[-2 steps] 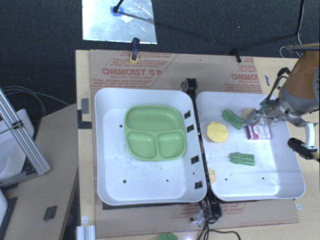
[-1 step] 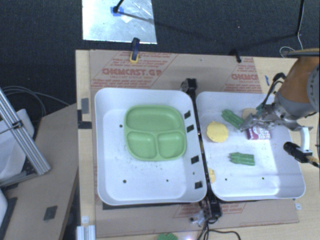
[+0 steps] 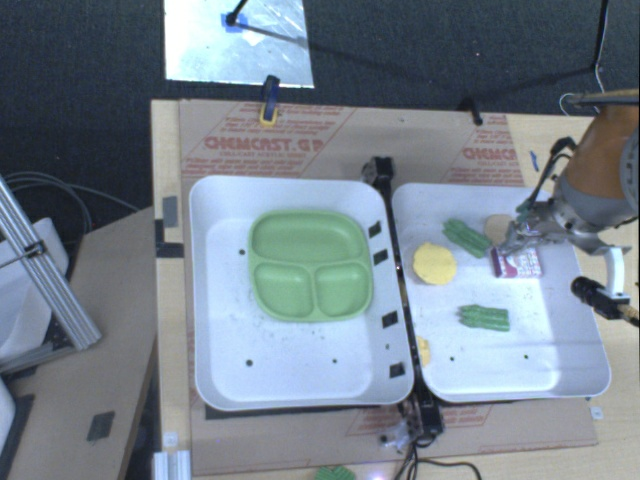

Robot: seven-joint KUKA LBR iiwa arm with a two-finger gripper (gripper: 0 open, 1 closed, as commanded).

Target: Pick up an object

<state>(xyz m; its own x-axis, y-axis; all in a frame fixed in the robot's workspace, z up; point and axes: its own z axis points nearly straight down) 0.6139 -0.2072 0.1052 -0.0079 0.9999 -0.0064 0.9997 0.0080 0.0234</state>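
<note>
Reaching in from the right, the grey arm [image 3: 610,173] with its orange band hangs over the right bin [image 3: 560,368], its gripper [image 3: 518,240] low above a small purple-and-white packet [image 3: 517,263]; whether the claw is wide, narrow or gripping cannot be told. The left bin [image 3: 215,348] holds a green divided plate [image 3: 308,266]. In the right bin, a yellow round piece [image 3: 435,264] lies near the left wall, a green ridged piece [image 3: 466,237] just beside it, another green piece [image 3: 485,317] lower down.
</note>
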